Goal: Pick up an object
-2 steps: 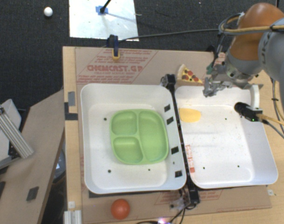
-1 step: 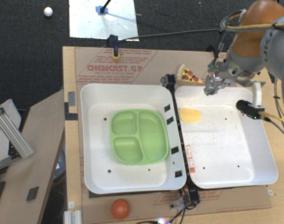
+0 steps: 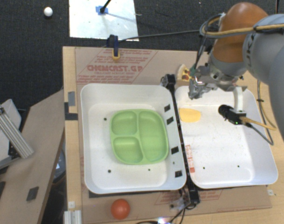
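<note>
A flat yellow piece (image 3: 190,115) lies in the right bin (image 3: 235,171), near its far left corner. My gripper (image 3: 196,93) hangs over the far edge of that bin, just above and slightly right of the yellow piece, and looks apart from it. A green divided plate (image 3: 138,136) rests in the middle of the left bin (image 3: 97,171).
An orange ball (image 3: 120,209) sits on the bench in front of the left bin. A small pale yellow thing (image 3: 183,72) lies behind the right bin's far edge. A white ball (image 3: 48,11) rests on the dark floor at top left.
</note>
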`<action>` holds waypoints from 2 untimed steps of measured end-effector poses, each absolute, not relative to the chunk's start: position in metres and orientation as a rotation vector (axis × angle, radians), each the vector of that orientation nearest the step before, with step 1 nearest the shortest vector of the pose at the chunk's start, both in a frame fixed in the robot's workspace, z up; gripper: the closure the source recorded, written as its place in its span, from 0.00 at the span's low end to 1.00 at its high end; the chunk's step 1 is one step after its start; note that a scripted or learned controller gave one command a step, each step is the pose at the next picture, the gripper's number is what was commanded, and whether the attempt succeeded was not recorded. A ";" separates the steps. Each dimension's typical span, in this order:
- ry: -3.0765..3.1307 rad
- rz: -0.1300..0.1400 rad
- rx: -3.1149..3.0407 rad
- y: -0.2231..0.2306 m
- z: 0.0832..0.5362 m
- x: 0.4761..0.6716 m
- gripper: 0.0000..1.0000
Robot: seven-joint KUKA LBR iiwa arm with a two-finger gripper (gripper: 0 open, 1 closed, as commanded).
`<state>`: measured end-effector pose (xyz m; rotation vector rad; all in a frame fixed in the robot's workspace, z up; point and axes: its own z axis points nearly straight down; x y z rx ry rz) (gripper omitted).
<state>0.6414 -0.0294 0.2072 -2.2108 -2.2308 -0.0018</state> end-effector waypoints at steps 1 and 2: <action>-2.231 -0.004 -2.210 0.017 0.222 0.622 1.00; -2.229 0.000 -2.210 0.065 0.213 0.597 1.00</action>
